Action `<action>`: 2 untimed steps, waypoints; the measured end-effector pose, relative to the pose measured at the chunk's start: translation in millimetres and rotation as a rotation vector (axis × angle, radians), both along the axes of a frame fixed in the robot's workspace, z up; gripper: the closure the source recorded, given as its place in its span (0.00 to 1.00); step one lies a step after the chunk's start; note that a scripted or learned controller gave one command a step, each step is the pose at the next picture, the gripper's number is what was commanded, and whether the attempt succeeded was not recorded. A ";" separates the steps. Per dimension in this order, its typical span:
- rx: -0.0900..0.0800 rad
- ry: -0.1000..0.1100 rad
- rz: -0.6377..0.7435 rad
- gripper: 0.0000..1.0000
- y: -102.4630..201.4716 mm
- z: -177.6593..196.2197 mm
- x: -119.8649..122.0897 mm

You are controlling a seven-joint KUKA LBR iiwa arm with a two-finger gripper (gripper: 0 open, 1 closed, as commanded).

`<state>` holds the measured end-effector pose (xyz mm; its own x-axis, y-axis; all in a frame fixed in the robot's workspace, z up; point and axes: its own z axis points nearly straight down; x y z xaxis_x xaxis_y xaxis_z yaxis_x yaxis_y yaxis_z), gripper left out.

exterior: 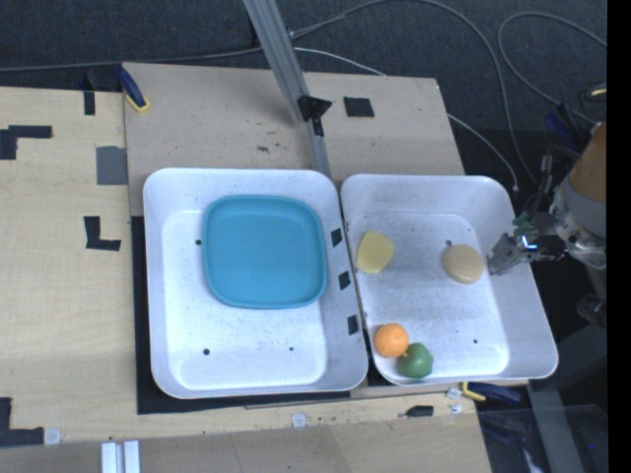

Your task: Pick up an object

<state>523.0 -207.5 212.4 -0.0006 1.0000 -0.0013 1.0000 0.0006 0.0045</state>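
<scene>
Gripper point(511, 249) at the right edge of the right bin point(493, 197), roughly midway along that edge, low over the rim; whether open, shut, or pinching anything, cannot tell. Grey arm point(582, 220) reaching in from the right, orange band point(592, 170) above the wrist.

Just beside the gripper, inside the right bin near its right edge: a pale beige round object point(462, 263), lying on the bin floor, not seen between any part of the gripper. Farther in, near the bin's left edge: a pale yellow object point(375, 251), well apart from the beige one. At the bin's near left corner: an orange ball point(391, 340) with a green object point(415, 361) touching or almost touching it.

Left bin point(168, 294) side by side with the right bin, edges meeting. Inside it, toward its far edge: a blue square plate point(264, 250), lying flat.

Both bins on the bench point(217, 116), near its front edge. A grey metal bar point(279, 42) slanting across the bench's far edge.
</scene>
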 end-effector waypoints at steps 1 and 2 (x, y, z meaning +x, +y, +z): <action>0.001 0.002 0.000 1.00 0.1 29.1 0.5; 0.002 0.005 0.003 1.00 43.4 22.2 13.4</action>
<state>536.4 -164.1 234.7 -0.0039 1.0000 0.0008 1.0000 0.0039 -0.0006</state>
